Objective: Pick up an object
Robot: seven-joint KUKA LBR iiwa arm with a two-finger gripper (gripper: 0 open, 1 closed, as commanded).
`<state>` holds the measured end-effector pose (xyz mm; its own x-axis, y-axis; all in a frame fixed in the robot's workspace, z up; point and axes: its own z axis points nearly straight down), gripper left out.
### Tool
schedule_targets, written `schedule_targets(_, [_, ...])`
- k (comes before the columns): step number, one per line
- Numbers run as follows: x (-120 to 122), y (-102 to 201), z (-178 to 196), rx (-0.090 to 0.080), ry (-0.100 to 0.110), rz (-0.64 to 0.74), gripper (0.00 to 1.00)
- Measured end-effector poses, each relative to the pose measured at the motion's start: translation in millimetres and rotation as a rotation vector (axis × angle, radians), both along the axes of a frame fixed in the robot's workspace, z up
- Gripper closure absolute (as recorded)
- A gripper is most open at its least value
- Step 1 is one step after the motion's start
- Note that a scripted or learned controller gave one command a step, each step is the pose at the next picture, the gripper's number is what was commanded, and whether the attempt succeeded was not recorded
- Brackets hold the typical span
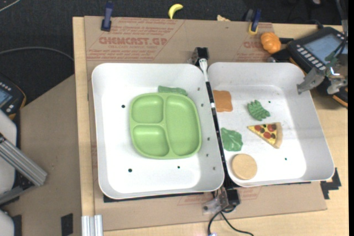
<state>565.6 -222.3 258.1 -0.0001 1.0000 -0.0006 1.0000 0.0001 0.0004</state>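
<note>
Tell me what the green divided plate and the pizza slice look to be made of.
Green divided plate: likely moulded plastic, matte to satin, going by its uniform colour and rounded compartment ridges. Pizza slice: probably toy plastic or rubber; flat, solid colours, though too small to be sure.

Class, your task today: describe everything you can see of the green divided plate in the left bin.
The green divided plate is a pale green tray with rounded corners and three compartments: one long section on its right side and two smaller ones on its left. It looks like smooth moulded plastic. It lies flat and right way up near the middle of the left bin, turned slightly askew to the bin's walls. Its compartments hold nothing. A darker green leafy piece peeks out at its far edge, seemingly touching or tucked under it.
</note>
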Motion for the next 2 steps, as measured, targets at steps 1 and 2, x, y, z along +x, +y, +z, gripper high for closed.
schedule_targets(1, [-93.9, 16.1, -158.2, 0.01, 0.02, -0.005, 0.0])
schedule_targets(2, [-5.2, 29.2, -171.7, -0.001, -0.006, 0.006, 0.0])
